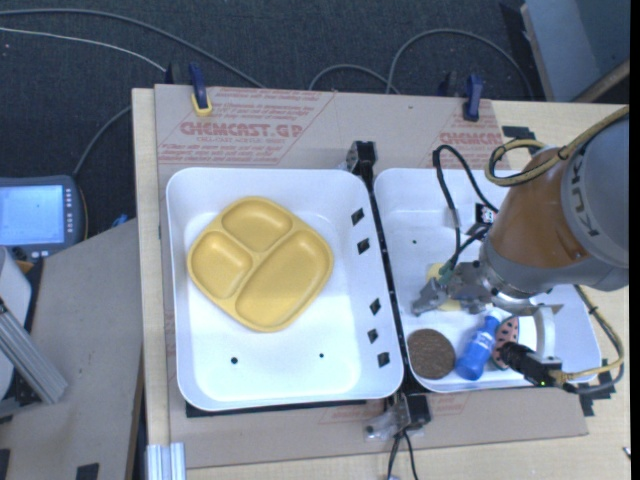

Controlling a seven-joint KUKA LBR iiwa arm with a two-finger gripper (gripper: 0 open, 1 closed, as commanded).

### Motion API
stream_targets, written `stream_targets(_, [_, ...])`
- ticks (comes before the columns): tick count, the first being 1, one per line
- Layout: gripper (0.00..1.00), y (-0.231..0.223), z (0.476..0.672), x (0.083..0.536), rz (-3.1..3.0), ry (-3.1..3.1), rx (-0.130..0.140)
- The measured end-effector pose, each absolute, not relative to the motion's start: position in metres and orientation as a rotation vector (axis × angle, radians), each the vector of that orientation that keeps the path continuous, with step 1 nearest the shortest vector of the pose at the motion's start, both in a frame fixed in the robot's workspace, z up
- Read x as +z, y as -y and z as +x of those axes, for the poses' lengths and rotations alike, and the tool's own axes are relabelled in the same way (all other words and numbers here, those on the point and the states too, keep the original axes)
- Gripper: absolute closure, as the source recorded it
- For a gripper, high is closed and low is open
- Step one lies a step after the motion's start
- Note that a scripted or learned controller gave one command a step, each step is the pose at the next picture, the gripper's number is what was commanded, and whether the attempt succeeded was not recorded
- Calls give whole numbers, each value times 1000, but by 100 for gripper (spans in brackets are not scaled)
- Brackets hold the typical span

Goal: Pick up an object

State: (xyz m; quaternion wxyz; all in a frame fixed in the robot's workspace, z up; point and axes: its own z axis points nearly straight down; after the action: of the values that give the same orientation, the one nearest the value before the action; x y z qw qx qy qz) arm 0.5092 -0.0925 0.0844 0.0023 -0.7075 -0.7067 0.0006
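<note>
In the right bin [420, 213] my gripper [433, 299] is low over the floor, near the bin's left-middle part. A small yellow object [440, 271] peeks out just above it, partly hidden by the wrist. A round brown disc [431, 353] lies just below the gripper in the bin's front left corner. A blue bottle [478, 349] lies tilted beside the disc on its right. A small red-and-white patterned item [508, 329] sits right of the bottle, partly under the arm. Nothing shows held in the gripper.
The left bin [200, 368] holds a yellow three-compartment plate [261, 262] in its upper left half. A black divider with clips [372, 258] runs between the bins. The grey-and-orange arm [545, 218] covers much of the right bin's right side. Cables trail at the front right.
</note>
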Motion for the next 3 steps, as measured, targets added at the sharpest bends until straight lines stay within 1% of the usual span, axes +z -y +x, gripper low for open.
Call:
stream_targets(1, [100, 92, 510, 95, -2221, 2217, -1])
stream_targets(2, [100, 93, 512, 158, -2222, 2224, -3])
stream_targets(3, [100, 94, 516, 201, -2222, 2225, -5])
